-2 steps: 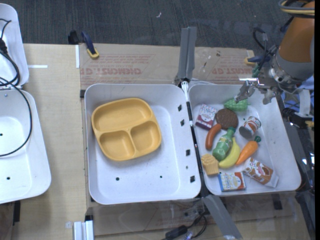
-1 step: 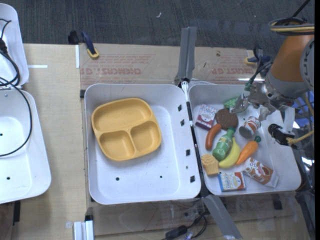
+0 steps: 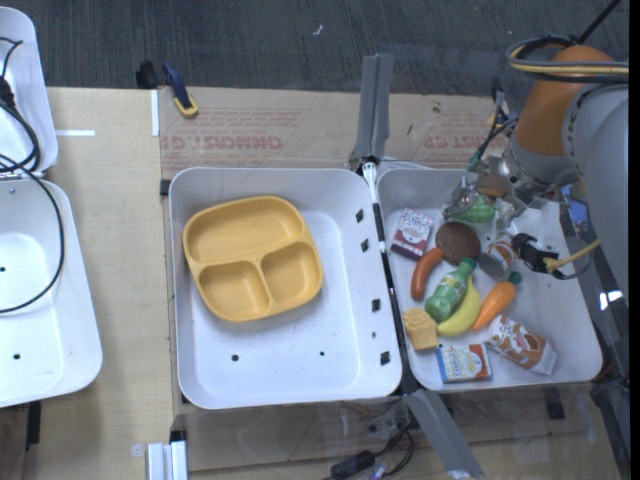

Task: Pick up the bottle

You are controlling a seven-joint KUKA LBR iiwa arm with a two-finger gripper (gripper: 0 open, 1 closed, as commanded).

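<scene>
The bottle [image 3: 449, 290] is green with a small green cap and lies tilted in the middle of the right bin [image 3: 580, 353]. It rests against a yellow banana [image 3: 463, 311]. My gripper [image 3: 477, 204] is low over the back of that bin, up and to the right of the bottle and apart from it. A pale green item [image 3: 479, 210] sits right at the gripper's tip. I cannot make out whether it is held. The grey arm with its orange band [image 3: 556, 108] comes in from the right.
Around the bottle lie a brown ball [image 3: 458, 240], a red sausage [image 3: 426, 271], a carrot [image 3: 494, 305], a red-white packet [image 3: 412, 233], a tan block [image 3: 421, 329] and two cartons [image 3: 464, 363]. The left bin [image 3: 300, 368] holds a yellow divided plate [image 3: 253, 256].
</scene>
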